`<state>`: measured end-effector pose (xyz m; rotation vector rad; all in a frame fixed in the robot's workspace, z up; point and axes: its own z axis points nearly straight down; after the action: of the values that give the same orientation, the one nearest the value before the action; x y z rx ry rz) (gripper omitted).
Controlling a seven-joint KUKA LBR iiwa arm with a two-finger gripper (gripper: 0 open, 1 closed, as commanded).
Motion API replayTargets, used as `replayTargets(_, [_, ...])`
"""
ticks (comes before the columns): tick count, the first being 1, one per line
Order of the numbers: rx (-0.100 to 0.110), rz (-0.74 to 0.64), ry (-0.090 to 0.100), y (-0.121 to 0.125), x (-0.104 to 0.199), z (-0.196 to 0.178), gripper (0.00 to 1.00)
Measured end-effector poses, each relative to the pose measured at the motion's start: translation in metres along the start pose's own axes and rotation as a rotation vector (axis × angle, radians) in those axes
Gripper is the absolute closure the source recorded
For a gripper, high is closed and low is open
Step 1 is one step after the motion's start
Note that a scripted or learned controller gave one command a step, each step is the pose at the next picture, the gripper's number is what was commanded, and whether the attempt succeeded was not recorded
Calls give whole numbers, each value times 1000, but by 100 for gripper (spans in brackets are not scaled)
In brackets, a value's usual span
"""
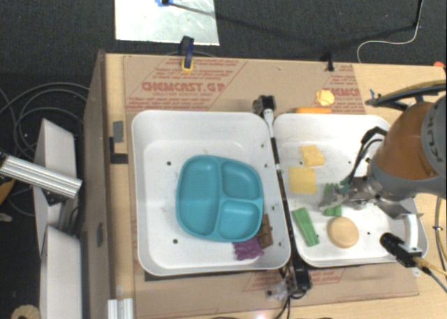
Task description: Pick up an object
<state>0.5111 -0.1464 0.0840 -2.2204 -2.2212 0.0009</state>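
Green stick (305,226), tan ball (343,232), claw (334,199)

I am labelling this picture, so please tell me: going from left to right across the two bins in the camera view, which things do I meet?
Blue divided plate → purple piece → green stick → tan round object → gripper.

The arm (412,150) comes in from the right side of the view, grey with an orange band above the wrist. It bends down and to the left. The pincer (334,199) is low at its end, pointing left.
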Motion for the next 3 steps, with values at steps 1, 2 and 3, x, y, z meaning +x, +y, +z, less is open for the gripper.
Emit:
replayTargets(1, [-11, -7, -2, 82, 2, -2, 0])
replayTargets(2, [5, 0, 2, 8, 19, 0, 0])
replayTargets(3, [-9, -5, -3, 70, 1, -1, 0])
